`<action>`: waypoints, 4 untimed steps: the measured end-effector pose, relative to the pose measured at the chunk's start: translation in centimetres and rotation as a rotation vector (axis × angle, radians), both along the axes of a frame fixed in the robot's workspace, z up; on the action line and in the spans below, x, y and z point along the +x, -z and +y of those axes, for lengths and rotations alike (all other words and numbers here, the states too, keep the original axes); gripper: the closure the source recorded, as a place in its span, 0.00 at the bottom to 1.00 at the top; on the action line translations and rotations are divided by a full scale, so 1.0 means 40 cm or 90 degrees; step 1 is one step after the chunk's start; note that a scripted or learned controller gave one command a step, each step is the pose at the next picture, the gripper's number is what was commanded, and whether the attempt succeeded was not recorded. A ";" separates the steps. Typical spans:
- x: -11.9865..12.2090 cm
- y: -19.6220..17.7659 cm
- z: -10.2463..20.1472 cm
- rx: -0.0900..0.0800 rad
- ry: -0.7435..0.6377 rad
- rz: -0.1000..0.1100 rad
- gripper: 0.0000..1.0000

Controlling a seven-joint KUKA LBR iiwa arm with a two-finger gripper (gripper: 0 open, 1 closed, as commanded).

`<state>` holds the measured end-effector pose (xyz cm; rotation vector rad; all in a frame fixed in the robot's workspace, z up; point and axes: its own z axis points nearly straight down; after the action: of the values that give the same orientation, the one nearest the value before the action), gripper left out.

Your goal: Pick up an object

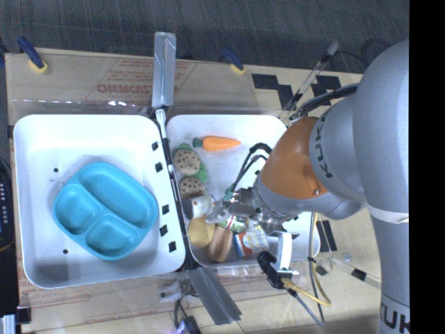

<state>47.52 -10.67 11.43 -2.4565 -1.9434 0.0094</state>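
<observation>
Where the bench's left side begins, the shallow white left bin holds a light blue plastic tray with 3 compartments, lying at a slant with its long axis running from upper left to lower right. A grey taped divider strip stands above the seam between the 2 bins. Right of it, the shallow white right bin carries the loose objects: an orange toy carrot near the far wall, its long axis roughly level and its green end pointing left, well apart from the claw; 2 brown speckled cookie-like rounds below it along the left wall; and a crowded pile near the front wall with a tan rounded bread-like piece and a brown cylinder-shaped piece just beside it. The gripper sits low over this pile, touching or nearly touching the clutter; whether its claw is open, closed or gripping anything I cannot tell. Behind it the grey arm with its orange band reaches in from the right. Cardboard sheeting backs the bins, and dark carpet-like floor lies beyond.
</observation>
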 end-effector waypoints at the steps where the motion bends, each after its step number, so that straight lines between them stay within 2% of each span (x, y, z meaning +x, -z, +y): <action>1: 0.100 0.042 -0.144 -0.002 0.030 -0.016 0.00; 2: 0.097 0.027 -0.143 0.000 0.028 -0.011 1.00; 3: 0.095 0.011 -0.142 0.001 0.026 -0.007 1.00; 4: 0.101 0.007 -0.141 0.000 0.024 -0.011 0.00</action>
<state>51.57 -16.31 11.17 -2.5014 -1.9027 -0.0112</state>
